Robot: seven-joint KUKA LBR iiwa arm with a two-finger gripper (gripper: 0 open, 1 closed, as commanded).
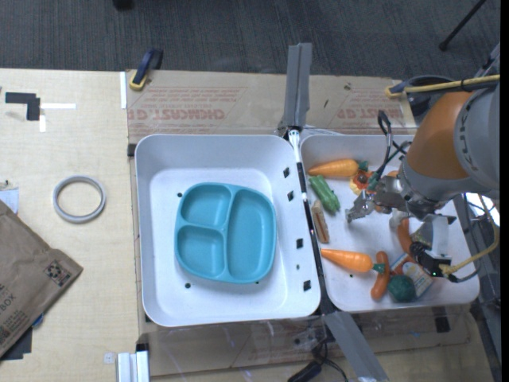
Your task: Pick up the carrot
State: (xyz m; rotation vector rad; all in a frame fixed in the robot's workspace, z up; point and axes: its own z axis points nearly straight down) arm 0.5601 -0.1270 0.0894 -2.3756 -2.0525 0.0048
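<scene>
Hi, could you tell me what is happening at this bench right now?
A KUKA arm reaches into the right bin, which holds toy food: two carrots, a green vegetable and more. Its gripper hovers between the two carrots with nothing between its fingers, so no carrot is picked up yet. The left bin holds a blue divided plate.

The arm (465, 138) is thick and rounded, grey with a broad orange band above the wrist. Below the band sits a grey metal wrist block. Black cables loop alongside it, and a yellow cable runs across its top.
</scene>
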